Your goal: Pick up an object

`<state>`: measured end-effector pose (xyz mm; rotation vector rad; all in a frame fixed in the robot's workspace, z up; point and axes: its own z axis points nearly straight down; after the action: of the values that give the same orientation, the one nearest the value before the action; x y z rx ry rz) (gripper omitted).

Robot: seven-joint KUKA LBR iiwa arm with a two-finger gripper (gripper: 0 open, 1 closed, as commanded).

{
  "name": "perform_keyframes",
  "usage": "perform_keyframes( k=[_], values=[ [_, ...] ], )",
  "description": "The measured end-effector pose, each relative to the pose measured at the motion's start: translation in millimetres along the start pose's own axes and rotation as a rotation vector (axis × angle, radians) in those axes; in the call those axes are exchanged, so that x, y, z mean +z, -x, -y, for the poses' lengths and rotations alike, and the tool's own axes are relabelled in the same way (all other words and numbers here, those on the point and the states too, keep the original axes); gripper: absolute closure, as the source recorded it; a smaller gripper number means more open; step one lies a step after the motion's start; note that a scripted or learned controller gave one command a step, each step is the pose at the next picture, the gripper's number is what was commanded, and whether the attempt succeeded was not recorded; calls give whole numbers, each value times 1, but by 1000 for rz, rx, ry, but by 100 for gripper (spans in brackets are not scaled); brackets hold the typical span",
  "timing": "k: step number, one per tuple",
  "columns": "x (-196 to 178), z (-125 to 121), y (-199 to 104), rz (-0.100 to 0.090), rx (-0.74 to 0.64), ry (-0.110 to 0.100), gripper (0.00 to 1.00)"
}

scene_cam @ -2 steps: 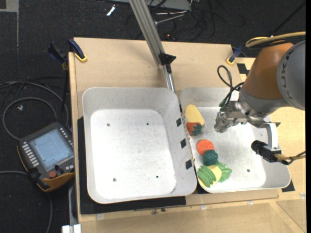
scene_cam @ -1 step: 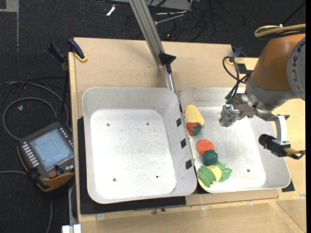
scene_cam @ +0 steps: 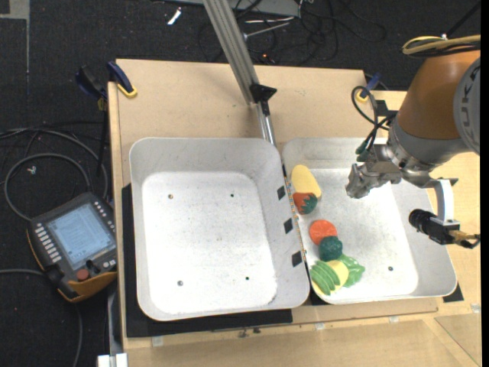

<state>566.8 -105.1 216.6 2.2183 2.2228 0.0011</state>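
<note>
No brand or label can be read with any certainty; there are grey letters on the arm's orange band at the far right edge, too cut off to make out. Furthest left, on the dark floor beside the desk (scene_cam: 191, 98), lies a teach pendant (scene_cam: 74, 243) with a pale lit screen, its text too small to read.

On the desk, the left bin (scene_cam: 153, 167) is a shallow white tray with a speckled floor. A slanted metal pole (scene_cam: 233, 40) runs down from the top of the view to the seam between the two bins.

The right bin (scene_cam: 397, 281) holds all the objects, gathered along its left side. Nearest the top is a yellow object (scene_cam: 304, 180) with a red and green end (scene_cam: 306, 201). Below it lie an orange-red ball (scene_cam: 322, 230) and, touching it, a dark green ball (scene_cam: 330, 248). At the bin's lower left corner sits a green and yellow toy (scene_cam: 335, 274).

The end effector (scene_cam: 359, 186) hangs over the upper middle of the right bin, to the right of the yellow object and apart from it. Whether it is apart or together I cannot tell, since the wrist hides it from above. Nothing is seen in its grasp.
</note>
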Motion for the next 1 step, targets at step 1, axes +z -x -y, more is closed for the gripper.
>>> perform_keyframes(
  k=[1],
  values=[
    [6, -3, -53, -3, -6, -2, 100]
  ],
)
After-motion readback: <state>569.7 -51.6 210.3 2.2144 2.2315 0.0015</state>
